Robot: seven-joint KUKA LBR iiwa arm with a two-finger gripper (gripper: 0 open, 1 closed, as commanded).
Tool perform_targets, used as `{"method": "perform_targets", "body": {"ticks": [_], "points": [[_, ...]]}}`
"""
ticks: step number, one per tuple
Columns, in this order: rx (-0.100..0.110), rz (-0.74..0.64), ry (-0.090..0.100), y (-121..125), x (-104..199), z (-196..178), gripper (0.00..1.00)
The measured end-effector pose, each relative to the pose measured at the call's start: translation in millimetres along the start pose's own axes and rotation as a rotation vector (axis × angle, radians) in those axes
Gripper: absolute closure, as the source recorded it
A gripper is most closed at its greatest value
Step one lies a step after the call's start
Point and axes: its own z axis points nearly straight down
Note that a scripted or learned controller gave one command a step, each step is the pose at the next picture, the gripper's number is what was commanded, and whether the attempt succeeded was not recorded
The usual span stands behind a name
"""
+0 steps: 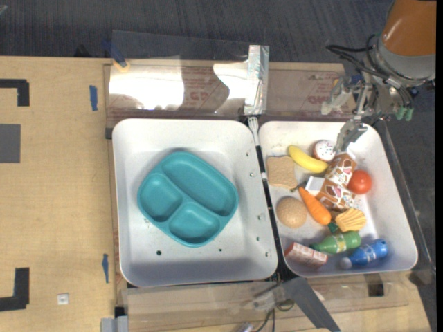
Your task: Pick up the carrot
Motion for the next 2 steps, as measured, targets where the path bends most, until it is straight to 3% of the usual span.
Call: {"method": "perform_targets", "body": {"ticks": [1, 2], "points": [[0.002, 0.618, 0.008, 19, 48, 127, 0.0], [-0.008, 0.679, -0.022, 18, 93, 177, 0.0]]}}
